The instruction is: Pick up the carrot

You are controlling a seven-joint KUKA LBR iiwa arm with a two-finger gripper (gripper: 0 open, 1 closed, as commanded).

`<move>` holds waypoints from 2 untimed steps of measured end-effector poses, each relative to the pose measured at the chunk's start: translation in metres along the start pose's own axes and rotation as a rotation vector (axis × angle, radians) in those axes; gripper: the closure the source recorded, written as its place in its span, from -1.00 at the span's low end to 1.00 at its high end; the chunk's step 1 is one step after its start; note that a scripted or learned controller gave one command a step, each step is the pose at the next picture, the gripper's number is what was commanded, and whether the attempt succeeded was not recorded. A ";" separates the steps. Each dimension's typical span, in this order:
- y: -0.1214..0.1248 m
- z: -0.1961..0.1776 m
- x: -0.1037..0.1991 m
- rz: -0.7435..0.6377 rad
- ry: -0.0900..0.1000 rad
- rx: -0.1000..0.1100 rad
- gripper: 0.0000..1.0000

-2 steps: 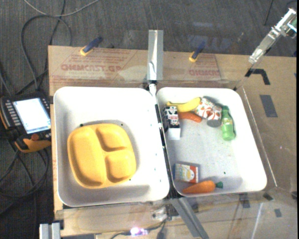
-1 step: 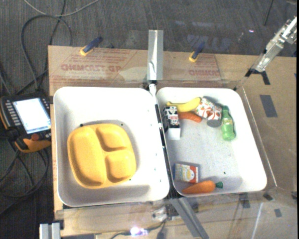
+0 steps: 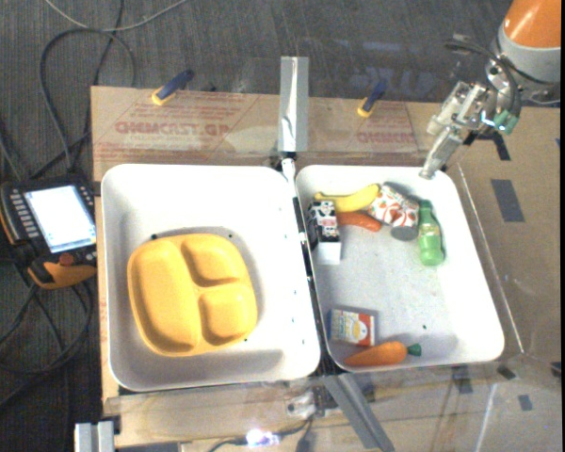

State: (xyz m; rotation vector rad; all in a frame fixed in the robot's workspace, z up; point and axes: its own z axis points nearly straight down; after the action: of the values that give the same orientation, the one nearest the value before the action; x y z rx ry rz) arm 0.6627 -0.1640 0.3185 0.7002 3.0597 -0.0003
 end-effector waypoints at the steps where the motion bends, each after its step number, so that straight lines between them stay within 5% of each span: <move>1: -0.027 0.092 -0.011 0.253 0.001 -0.001 -1.00; 2: -0.058 0.142 -0.012 0.293 0.003 0.000 -1.00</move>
State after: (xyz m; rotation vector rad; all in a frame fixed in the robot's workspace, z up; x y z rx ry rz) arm 0.6486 -0.2216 0.1761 1.1397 2.9275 0.0019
